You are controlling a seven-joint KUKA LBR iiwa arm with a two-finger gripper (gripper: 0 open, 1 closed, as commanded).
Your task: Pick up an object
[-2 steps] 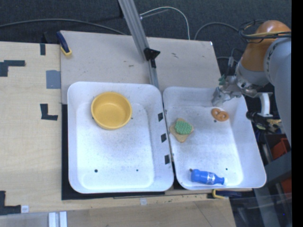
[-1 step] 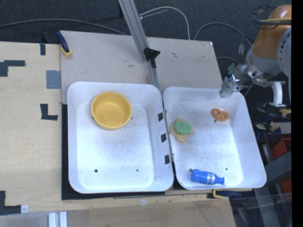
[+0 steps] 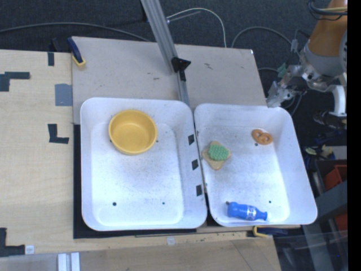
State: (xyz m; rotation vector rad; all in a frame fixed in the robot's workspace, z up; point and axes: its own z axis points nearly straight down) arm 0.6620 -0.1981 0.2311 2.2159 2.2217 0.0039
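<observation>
The right bin (image 3: 293, 168) holds three things. A small brown pretzel (image 3: 261, 136) lies near its far right corner. A tan piece with a green top (image 3: 217, 153) rests by its left wall. A blue bottle (image 3: 246, 211) lies on its side near the front edge. In the left bin (image 3: 93, 168) a yellow bowl (image 3: 133, 131) stands upright at the far left. My gripper (image 3: 276, 94) hangs outside the right bin, just beyond its far right corner, well away from every object. The grey arm with its orange band (image 3: 327, 35) rises behind it at the top right.
A slanted metal pole (image 3: 163, 33) comes down to the far rim between the two bins. A blue and yellow clamp (image 3: 76, 52) lies at the bench's far left corner. Cables (image 3: 242, 35) trail behind the bench, and other gear sits to the right of the right bin.
</observation>
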